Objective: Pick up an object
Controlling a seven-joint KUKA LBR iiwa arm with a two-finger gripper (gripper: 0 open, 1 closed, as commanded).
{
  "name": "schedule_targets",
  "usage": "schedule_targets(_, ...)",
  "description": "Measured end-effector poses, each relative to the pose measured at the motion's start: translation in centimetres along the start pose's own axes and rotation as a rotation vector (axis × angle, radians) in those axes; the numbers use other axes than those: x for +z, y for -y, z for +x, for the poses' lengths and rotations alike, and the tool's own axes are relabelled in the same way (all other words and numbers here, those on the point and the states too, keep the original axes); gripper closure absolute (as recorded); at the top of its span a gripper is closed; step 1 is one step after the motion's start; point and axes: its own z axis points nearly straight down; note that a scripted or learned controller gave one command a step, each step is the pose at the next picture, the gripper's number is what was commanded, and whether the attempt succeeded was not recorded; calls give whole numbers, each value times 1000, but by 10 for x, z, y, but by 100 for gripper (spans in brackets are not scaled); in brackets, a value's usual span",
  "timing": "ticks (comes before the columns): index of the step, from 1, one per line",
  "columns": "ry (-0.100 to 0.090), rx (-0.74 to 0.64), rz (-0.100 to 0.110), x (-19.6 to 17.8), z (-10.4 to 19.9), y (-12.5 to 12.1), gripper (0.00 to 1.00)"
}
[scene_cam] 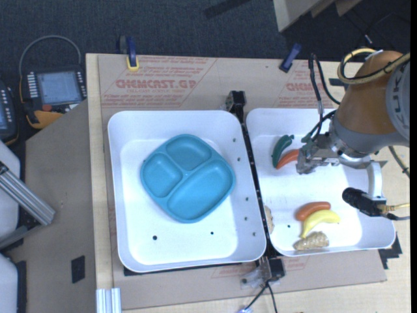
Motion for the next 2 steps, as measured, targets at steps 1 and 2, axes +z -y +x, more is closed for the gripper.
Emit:
schedule_targets(1,0,-2,-1,-54,0,-2,100)
schedule_targets(2,-3,-6,2,-63,45,-8,100)
